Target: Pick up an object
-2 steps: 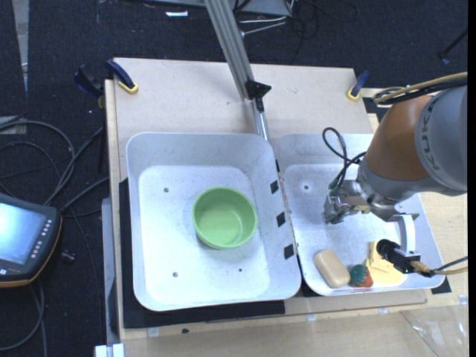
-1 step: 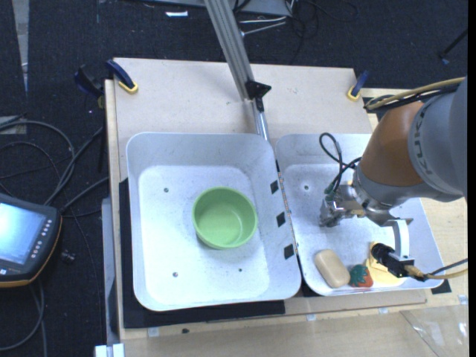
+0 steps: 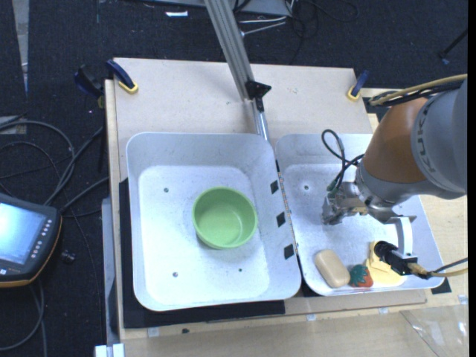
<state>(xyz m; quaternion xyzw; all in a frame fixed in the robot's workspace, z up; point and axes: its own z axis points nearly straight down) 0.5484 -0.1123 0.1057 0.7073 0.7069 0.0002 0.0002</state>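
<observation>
While the gripper (image 3: pixel 332 213) hovers over the right bin (image 3: pixel 305 162), its grip impossible to tell, nothing looks lifted: the tan block (image 3: pixel 332 268) lies near that bin's front rim.

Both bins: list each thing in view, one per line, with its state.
Green bowl: upright, mouth up, in the left bin.
Tan block: lying flat near the right bin's front edge.
Yellow toy: lying in the right bin's front corner.
Gripper: low over the right bin's floor.
</observation>
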